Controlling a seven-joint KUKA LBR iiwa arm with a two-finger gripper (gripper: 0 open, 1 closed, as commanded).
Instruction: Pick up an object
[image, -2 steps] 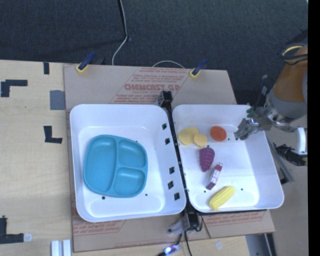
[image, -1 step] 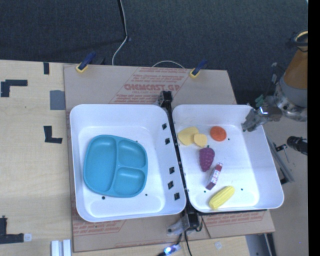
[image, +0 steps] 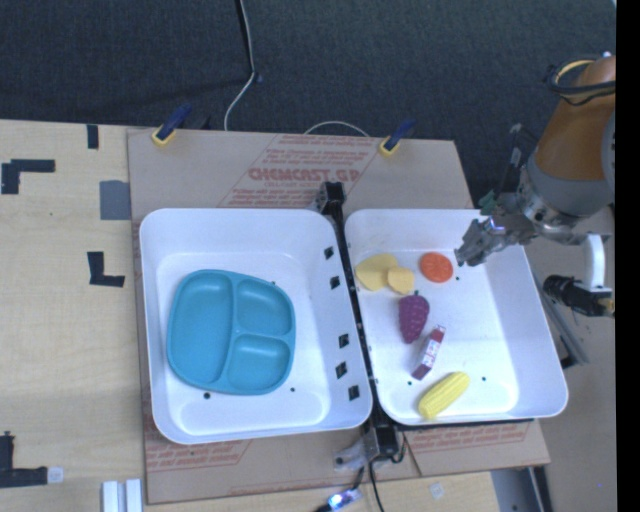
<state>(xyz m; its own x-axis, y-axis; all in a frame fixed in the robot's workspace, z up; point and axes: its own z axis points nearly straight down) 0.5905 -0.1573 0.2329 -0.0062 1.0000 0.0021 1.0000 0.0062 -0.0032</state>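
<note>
A robot lab, by the look of it: a grey and orange arm (image: 575, 130) reaches over two white bins (image: 160, 300) clamped onto cardboard (image: 290, 175) on a wooden tabletop (image: 60, 330), with black tape marks (image: 100, 268), loose cables (image: 245, 70) and toy food (image: 412, 315)

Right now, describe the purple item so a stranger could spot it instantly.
Look in the right bin, near its middle. The purple grape bunch lies just below two yellow pieces. It is the only purple, bumpy thing there.
</note>
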